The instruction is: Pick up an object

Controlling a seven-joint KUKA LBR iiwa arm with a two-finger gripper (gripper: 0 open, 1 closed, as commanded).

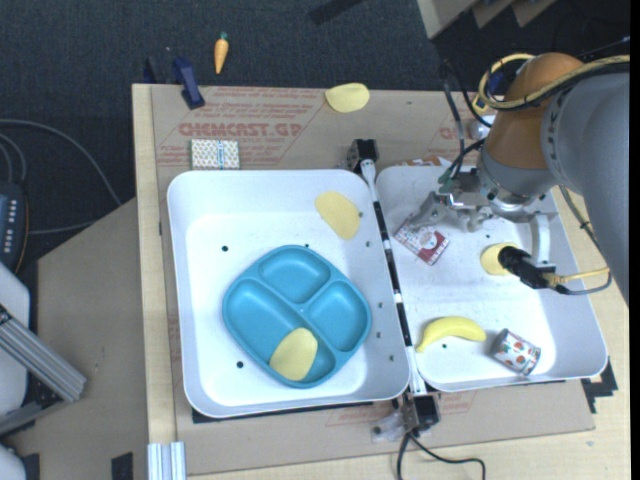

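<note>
Four things lie in the right bin (468,290), and the nearest to the gripper (452,208) is the likeliest pick: a red-and-white packet (424,240), just beside the gripper at about seven o'clock from it. The packet lies flat, its long axis running roughly from ten to four o'clock. Whether the gripper is released or clenched I cannot tell; nothing shows held in it. At five o'clock sits a yellow lump (491,258), partly hidden. Farther on, at six o'clock, a banana (450,330) lies across the bin from nine to three, and beyond it at five o'clock a small can (515,350) rests near the rim. The floor is smooth white, with open room around the packet, though the wall shared with the left bin (205,230) stands close at nine o'clock.
</note>
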